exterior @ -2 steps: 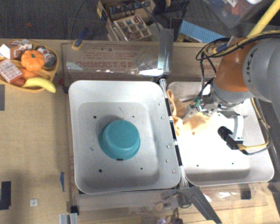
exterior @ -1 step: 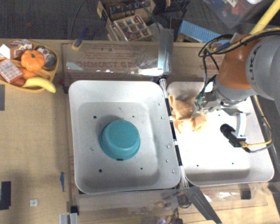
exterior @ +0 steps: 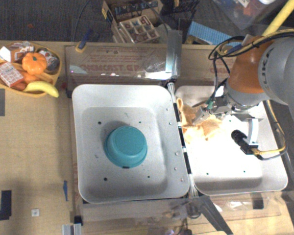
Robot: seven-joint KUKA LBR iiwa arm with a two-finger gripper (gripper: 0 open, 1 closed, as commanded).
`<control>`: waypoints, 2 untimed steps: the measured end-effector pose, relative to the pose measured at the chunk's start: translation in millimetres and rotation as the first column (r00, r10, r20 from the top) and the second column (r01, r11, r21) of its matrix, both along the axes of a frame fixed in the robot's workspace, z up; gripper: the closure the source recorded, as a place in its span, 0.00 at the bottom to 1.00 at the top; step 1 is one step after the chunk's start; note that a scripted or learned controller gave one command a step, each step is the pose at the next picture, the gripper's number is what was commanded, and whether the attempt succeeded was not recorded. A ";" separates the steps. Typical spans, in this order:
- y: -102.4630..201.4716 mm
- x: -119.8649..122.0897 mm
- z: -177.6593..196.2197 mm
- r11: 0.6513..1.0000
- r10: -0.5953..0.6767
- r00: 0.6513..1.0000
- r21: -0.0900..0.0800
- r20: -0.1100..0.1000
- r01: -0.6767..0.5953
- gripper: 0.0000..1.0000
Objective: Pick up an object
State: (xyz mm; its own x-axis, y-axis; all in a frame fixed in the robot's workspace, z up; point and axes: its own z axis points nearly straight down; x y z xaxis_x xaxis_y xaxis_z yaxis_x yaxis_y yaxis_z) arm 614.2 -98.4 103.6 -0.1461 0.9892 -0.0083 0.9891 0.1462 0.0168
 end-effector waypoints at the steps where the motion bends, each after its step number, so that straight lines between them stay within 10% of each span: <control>1: 29.6 9.4 82.3 0.998 -0.055 0.998 0.005 -0.015 0.055 0.00; 2: -3.3 -5.1 10.3 0.999 -0.039 0.999 0.005 -0.018 0.039 0.00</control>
